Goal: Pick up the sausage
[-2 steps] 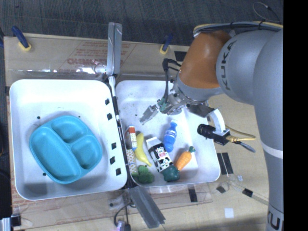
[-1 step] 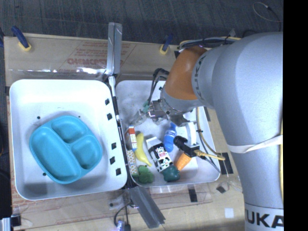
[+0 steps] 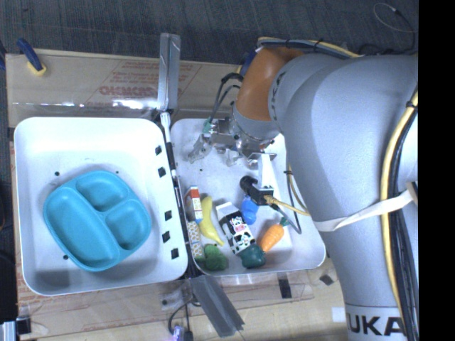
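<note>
The sausage is, as far as I can judge, the short reddish stick with a pale band. It lies in the right bin, hard against that bin's left wall, its length running along the wall. A thing pressed to a wall like this leaves room on one side only, so I expect the grasp to be awkward.

A yellow banana lies just beside the sausage on its open side, nearly parallel and probably touching it. That makes the banana the main obstacle, since a finger coming down on that side has little gap to enter. Below these two sits a green broccoli-like piece.

Further right, the toys crowd the lower half of the bin. There is a black-and-white cow-patterned block, a small blue thing, a carrot and a dark green lump.

The end effector hovers over the bare upper part of the right bin, apart from the sausage and above the clutter. Its fingers look spread, with only white bin floor between them, so it holds nothing.

The left bin carries a blue divided plate, well apart from the work. Both bins rest on the tabletop.
</note>
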Controlling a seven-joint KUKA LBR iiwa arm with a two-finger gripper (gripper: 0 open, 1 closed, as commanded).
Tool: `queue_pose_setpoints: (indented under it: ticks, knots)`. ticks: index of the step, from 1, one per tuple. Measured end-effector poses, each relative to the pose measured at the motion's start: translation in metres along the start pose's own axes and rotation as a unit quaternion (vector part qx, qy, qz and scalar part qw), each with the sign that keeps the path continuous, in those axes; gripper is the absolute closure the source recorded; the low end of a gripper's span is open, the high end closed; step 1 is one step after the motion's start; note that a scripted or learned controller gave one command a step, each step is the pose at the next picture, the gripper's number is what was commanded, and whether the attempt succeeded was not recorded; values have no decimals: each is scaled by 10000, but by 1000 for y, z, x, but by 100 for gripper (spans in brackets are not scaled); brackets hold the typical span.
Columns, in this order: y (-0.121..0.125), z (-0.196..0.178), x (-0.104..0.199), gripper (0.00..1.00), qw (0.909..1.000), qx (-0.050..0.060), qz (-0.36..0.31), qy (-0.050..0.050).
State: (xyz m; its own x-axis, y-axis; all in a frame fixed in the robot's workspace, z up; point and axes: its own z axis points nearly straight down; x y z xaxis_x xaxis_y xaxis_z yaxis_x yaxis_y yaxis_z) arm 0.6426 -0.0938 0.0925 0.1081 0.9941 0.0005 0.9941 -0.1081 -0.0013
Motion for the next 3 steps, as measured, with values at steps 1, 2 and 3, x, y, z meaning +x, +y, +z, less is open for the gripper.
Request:
queue_pose_setpoints:
  ticks: [1, 2, 3]
  knots:
    - [17, -37, -28, 0, 9712, 8, 2383, 0]
    - [14, -54, -5, 0, 9487, 9, 3163, -4]
    - [5, -99, 54, 0, 9838, -6, 1790, -3]
